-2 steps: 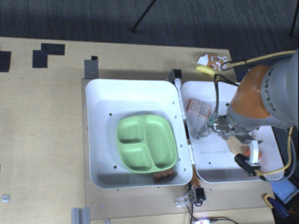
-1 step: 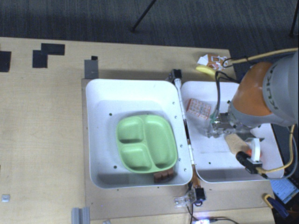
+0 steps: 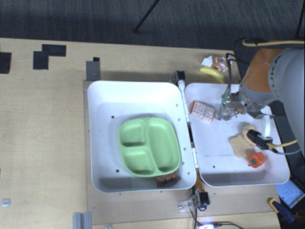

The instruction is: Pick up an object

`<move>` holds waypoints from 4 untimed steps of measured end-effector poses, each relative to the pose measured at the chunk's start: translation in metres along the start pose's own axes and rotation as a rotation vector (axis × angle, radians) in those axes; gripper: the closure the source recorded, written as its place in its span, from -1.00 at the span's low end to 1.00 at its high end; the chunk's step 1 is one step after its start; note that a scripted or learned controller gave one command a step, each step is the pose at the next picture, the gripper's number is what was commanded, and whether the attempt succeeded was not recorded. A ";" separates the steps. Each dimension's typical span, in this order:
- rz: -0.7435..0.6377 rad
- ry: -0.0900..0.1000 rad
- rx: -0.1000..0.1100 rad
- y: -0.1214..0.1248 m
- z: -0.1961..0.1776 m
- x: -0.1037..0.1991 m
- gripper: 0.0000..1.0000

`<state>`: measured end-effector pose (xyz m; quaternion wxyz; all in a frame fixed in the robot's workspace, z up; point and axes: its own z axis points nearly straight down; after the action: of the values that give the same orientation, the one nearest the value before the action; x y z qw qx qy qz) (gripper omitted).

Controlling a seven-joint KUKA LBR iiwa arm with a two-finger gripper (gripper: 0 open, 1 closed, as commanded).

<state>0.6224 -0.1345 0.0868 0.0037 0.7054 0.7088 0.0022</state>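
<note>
In the left bin (image 3: 97, 128) a green divided plate (image 3: 149, 146) lies flat in the middle, with a small brown thing (image 3: 167, 179) tucked under its near edge, hard to reach. The right bin (image 3: 209, 173) holds the likelier picks, spread apart so each can be taken alone: a patterned packet (image 3: 202, 111) near the far left corner, then a tan piece (image 3: 242, 144) and an orange block (image 3: 257, 160). The gripper (image 3: 229, 108) hangs just beside the packet, probably aiming for it; whether its jaws are open or closed I cannot tell.
</note>
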 end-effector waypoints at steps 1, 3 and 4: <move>0.000 0.001 0.005 -0.001 0.001 0.000 -1.00; -0.008 0.000 0.000 0.039 -0.011 0.045 1.00; 0.001 0.000 0.003 0.048 -0.069 -0.026 1.00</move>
<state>0.6698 -0.1601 0.1558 0.0028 0.7057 0.7085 0.0012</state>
